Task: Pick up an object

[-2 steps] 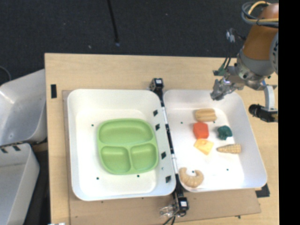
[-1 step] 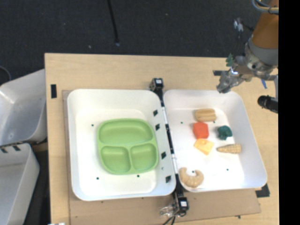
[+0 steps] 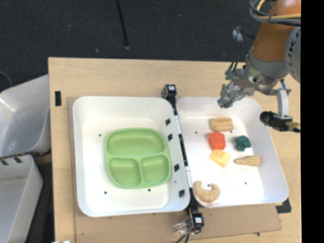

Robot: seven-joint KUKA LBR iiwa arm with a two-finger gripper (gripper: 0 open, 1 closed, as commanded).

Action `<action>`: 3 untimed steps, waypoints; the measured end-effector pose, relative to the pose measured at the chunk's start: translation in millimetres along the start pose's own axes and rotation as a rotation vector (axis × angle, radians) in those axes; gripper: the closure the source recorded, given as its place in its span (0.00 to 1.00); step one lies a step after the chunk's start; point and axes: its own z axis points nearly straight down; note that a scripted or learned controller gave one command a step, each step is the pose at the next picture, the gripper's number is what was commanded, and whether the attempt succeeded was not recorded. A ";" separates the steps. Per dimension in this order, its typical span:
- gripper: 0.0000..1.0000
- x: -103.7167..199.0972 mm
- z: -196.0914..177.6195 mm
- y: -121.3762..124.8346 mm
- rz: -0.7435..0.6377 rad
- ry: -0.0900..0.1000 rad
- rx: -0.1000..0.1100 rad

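Observation:
The right bin [image 3: 268, 184] holds several small objects: a tan bread roll [image 3: 221, 124], an orange-red block [image 3: 217, 140], a dark green piece [image 3: 242, 143], a yellow wedge [image 3: 220, 158], a beige cone [image 3: 247, 160] and a curled croissant [image 3: 207, 192] near the front left corner. My gripper [image 3: 226, 100] hangs above the bin's back edge, up and slightly right of the bread roll, with nothing visibly between its fingers.
A green divided plate [image 3: 137, 157] lies in the left bin [image 3: 86, 135]. A black clamp [image 3: 169, 90] sits at the back of the divider between the bins. A black fitting [image 3: 276, 120] juts over the right bin's right rim.

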 end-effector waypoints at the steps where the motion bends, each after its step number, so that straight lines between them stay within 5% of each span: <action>1: 1.00 45.1 12.1 -13.3 0.000 0.000 0.000; 3: 1.00 145.9 30.1 -31.4 -0.001 0.001 0.001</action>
